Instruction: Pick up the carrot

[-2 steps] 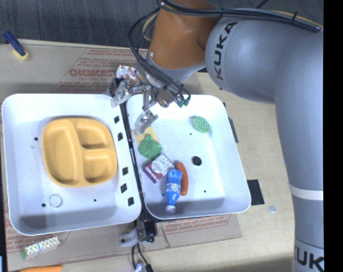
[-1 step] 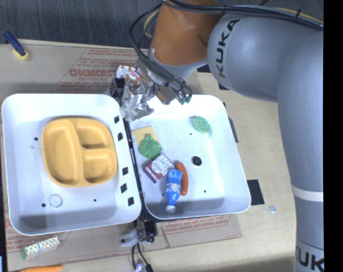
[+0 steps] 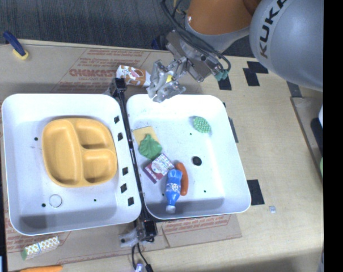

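Observation:
The carrot (image 3: 183, 178) is a small orange piece lying near the front of the right bin (image 3: 231, 169), touching the right side of a blue bottle (image 3: 172, 189). My gripper (image 3: 161, 87) hangs over the bin's far rim, well above and behind the carrot, with nothing visible between its fingers. The fingers look slightly apart.
In the right bin also lie a green leafy toy (image 3: 149, 147), a yellow slice (image 3: 142, 135), a small red-and-white packet (image 3: 160, 166) and a green dotted ball (image 3: 201, 124). The left bin (image 3: 18, 152) holds a yellow divided tray (image 3: 80, 151). A small packet (image 3: 131, 75) lies behind the bins.

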Controlling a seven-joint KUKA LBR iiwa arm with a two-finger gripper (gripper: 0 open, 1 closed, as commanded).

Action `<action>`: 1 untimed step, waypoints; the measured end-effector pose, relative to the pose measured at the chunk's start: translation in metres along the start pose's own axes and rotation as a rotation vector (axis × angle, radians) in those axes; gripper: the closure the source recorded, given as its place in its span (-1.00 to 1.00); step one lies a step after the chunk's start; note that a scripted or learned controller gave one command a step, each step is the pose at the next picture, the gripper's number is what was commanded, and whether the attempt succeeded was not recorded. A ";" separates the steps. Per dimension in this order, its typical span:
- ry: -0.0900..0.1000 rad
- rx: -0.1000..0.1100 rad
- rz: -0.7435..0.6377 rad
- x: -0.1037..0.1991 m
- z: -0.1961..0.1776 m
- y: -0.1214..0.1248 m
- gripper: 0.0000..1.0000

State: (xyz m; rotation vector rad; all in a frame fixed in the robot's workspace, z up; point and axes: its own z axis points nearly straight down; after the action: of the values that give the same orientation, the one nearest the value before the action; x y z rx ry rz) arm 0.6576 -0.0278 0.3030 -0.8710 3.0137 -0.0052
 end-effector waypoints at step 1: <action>0.001 -0.003 -0.226 0.040 -0.016 -0.062 1.00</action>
State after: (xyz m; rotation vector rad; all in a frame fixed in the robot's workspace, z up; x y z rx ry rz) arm 0.6570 -0.1019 0.3188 -1.2064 2.8985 -0.0026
